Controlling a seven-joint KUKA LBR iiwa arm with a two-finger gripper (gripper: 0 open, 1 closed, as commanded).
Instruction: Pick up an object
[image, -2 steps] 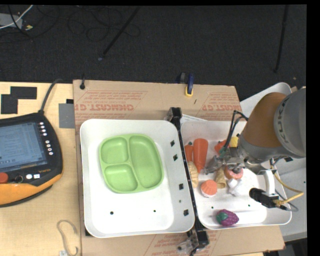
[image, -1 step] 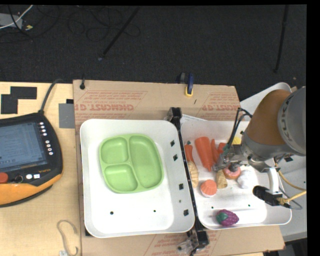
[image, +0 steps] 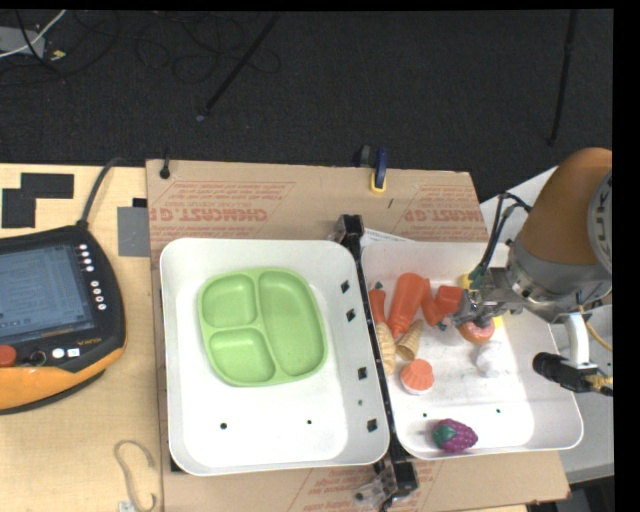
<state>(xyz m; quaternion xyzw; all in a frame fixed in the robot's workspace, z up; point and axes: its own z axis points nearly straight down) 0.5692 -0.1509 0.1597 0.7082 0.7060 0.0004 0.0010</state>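
The green divided plate (image: 263, 327) sits alone in the left bin (image: 185, 400). Right of it lie a carrot (image: 404, 301), a cone (image: 408, 342) and grapes (image: 454, 435), loose for picking. Farthest right, the gripper (image: 478, 318) hangs low over a small pink toy (image: 481, 332); whether it grips I cannot tell

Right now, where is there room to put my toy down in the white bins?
The left bin has bare floor all around the green divided plate, widest along its near edge. The right bin is crowded by the orange carrot and the gripper; its bare patch lies right of the purple grapes.
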